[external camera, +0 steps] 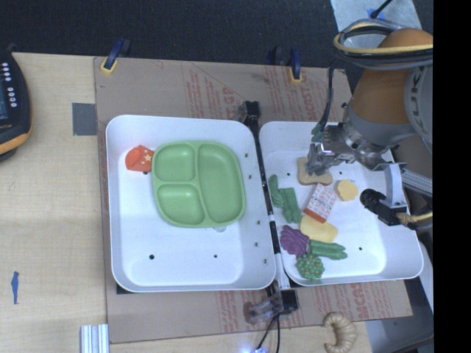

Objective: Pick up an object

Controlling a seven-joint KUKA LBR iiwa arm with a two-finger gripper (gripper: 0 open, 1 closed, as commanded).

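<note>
Two shallow white bins sit side by side on a sheet of cardboard (184,94) laid over the wooden bench (51,219); the left bin (132,256) is the roomier-looking of the pair, and it holds a green divided plate (199,184) with three compartments, lying flat near its middle, and a small red-orange toy with a yellow star (138,158) just beside the plate's upper-left corner, against the bin's left wall. The right bin (375,259) holds a cluster of toy food: a tan, flat biscuit-like piece (312,173) near the bin's upper middle; a red-and-white packet (319,201) below it, tilted; a yellow piece (319,231) touching the packet's lower end; a smaller yellow piece (346,190) to the packet's right; green pods (285,201) along the bin's left side; a purple bunch (294,240) beneath them; a green pod (328,250) beside a knobbly green piece (310,267) near the bottom edge. The arm's grey body with its orange band (383,98) hangs over the right bin's upper right corner; the gripper (321,160) is down at the tan piece, its tips at the piece's top edge; whether they are apart or closed on it cannot be told. The tan piece is pale brown, thin and roughly square, lying on the bin floor.
</note>
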